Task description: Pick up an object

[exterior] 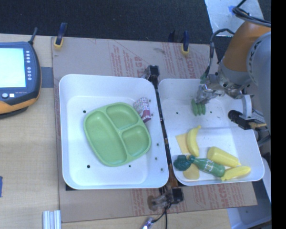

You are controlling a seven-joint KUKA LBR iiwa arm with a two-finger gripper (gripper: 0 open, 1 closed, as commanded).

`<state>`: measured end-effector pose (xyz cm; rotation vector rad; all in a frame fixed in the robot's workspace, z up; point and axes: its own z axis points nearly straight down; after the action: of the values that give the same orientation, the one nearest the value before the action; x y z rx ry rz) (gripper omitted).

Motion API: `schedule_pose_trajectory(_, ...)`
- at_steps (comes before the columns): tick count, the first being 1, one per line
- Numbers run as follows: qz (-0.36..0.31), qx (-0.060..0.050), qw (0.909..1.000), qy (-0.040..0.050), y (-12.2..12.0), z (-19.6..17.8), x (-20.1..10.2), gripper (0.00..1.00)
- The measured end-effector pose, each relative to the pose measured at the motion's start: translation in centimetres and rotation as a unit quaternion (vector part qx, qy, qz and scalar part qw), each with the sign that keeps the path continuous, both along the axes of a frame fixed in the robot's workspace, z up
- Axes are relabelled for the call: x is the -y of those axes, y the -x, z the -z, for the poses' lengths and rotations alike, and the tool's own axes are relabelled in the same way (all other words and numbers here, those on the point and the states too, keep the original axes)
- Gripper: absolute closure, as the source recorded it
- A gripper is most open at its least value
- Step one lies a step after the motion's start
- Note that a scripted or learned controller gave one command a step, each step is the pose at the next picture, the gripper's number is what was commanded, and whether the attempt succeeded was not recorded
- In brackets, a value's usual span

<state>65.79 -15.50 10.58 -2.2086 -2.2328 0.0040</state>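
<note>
In the camera view, you had the gripper (200,100) at upper right, low over the right bin (226,120), its fingers closed on a small green object (198,109) whose shape was hard to make out. The can (143,109) by the green tray (117,133) in the left bin (71,128) carried a label too small to read, as did the green bottle (200,164). Print on the cardboard (114,56) was illegible. A banana (193,140) and two yellow objects (229,163) lay nearby. The pendant (12,78) was cut off at the left edge.
</note>
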Motion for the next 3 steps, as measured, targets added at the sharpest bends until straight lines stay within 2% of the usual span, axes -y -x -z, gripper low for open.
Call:
schedule_pose_trajectory(1,0.000,-0.003,1.0000,-0.0006,0.2,0.3,0.0,0.00)
schedule_pose_trajectory(2,0.004,-0.001,1.0000,-0.0005,2.1,1.4,1.9,0.00)
schedule_pose_trajectory(3,0.004,0.000,1.0000,-0.0007,0.1,1.4,5.7,0.00)
